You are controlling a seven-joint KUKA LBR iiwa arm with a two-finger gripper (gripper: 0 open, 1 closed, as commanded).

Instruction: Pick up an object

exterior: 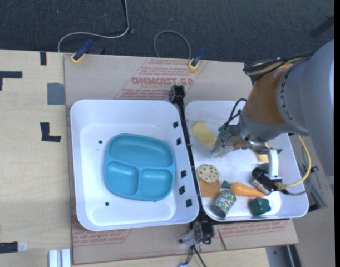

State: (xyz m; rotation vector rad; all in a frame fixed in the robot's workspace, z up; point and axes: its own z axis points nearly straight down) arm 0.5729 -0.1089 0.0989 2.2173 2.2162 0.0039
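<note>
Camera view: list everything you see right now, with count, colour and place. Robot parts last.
Bins: 2, white, side by side on the bench.
Tray: 1, blue, three compartments, in the left bin.
Yellow piece: 1, pale yellow, right bin, upper left.
Cookie: 1, tan with dark dots, right bin, near the divider.
Carrot: 1, orange, right bin, lower part.
Can: 1, green label, right bin, lower edge.
Green piece: 1, dark green, right bin, lower right.
Clamps: 2, yellow and blue, board's far edge.
Arm: 1, grey with orange band, over the right bin.
Gripper: 1, beside the yellow piece.
</note>
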